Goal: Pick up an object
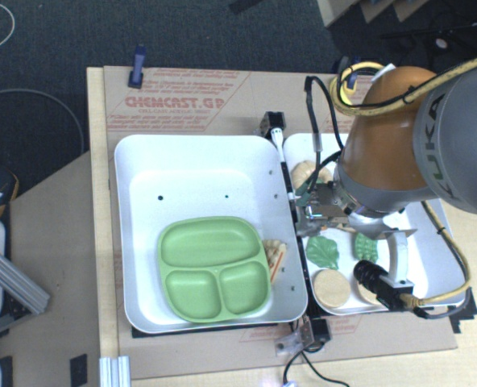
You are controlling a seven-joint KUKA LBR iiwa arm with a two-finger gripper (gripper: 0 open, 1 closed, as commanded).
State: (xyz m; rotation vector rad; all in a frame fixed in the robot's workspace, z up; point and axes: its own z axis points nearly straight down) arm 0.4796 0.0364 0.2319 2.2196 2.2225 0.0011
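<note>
1 gripper [315, 210] at right bin [438, 252] left wall, grip unclear; green tray [214, 268] near left bin [198, 176] front wall.

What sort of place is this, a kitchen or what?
Most likely a robotics lab bench, not a kitchen: an industrial arm over the right bin, a left bin beside it, a printed board underneath, cables on dark carpet.

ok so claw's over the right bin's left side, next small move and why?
Probably shift it a little toward the green leafy piece, then lower. That piece lies just below the claw in the view, in the right bin, nearer than the round tan disc, so it looks like the shortest try.
</note>
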